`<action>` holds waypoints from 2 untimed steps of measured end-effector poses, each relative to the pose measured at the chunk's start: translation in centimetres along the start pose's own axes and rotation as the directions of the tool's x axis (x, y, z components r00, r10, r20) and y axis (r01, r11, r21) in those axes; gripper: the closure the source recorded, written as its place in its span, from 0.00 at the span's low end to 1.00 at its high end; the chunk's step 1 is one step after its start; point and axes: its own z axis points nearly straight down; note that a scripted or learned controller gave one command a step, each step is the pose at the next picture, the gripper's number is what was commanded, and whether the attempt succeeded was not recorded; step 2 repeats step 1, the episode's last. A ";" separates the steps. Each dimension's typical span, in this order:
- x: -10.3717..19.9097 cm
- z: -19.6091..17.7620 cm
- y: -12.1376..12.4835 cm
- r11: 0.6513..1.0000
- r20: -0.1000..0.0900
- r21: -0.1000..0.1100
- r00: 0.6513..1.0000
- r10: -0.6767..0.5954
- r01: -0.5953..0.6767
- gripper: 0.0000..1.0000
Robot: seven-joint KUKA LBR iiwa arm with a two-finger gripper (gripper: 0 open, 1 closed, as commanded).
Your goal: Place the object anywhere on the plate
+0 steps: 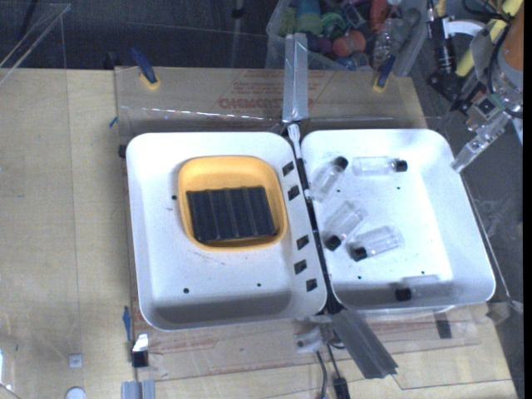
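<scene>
My hand (480,135) at right bin's far right corner — grip state unclear. Vials (376,241) light, slick, rollable — pinch mid-body, then plate (230,173).

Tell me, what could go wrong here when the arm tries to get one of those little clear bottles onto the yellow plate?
1. The bottles are clear against a white bin and hard to make out, so a grab may miss.
2. Two lower bottles lie close together; reaching for one could knock the other.
3. The claw sits out at the right bin's edge, and a raised divider stands between the bins, so a low carry toward the plate might catch on it.
</scene>
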 end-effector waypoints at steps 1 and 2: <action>-0.5 -3.2 -0.4 0.961 -0.007 0.003 0.961 -0.277 0.277 1.00; -0.5 -3.2 -0.4 0.961 -0.007 0.003 0.961 -0.277 0.277 1.00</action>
